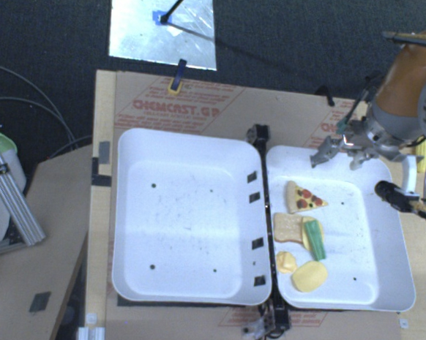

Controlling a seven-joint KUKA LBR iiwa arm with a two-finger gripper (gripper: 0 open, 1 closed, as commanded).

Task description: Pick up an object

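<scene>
The left bin [187,215] sat on the bench beside its twin, its bare floor offering nothing to grasp. All the candidates lay in the right bin [383,252], bunched toward its left wall, probably where they had been tipped in as a loose heap. A pizza slice [303,198] lay farthest from the camera, apart from the others and flat. Nearer, a slice of bread [289,228] lay flat with a green piece [315,239] resting against its right edge. Nearest were a small yellow piece [286,262] and, just beside it, a larger yellow lump [309,277]. The gripper [341,155] hung over the bin's far rim, its two fingers spread apart and holding nothing, to the far right of the pizza slice. That pose read as a start before any descent, with no object yet chosen.
</scene>
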